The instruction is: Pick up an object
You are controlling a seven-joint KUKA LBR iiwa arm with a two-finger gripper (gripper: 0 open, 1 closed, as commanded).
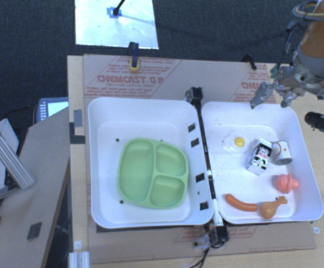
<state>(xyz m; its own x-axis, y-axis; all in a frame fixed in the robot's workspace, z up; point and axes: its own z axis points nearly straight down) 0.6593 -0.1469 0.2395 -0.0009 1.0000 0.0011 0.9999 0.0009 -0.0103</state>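
Grey metal, the claw (272, 95) hangs spread open and empty at the upper right of the frame, above the far rim of the right bin (310, 166), so by my reading no pick has begun and the whole descent, grip and lift remain. Candidates lie below it in that bin: a fried egg toy (235, 143), a small printed carton (260, 156) touching a can (282, 153), a pink toy (286, 183), a sausage (241, 203) and a drumstick (272, 207). Further left, the other bin (100, 149) holds a green divided plate (152, 173); both bins sit on brown board over the pale worktop (47, 177), dark carpet (28, 38) beyond.
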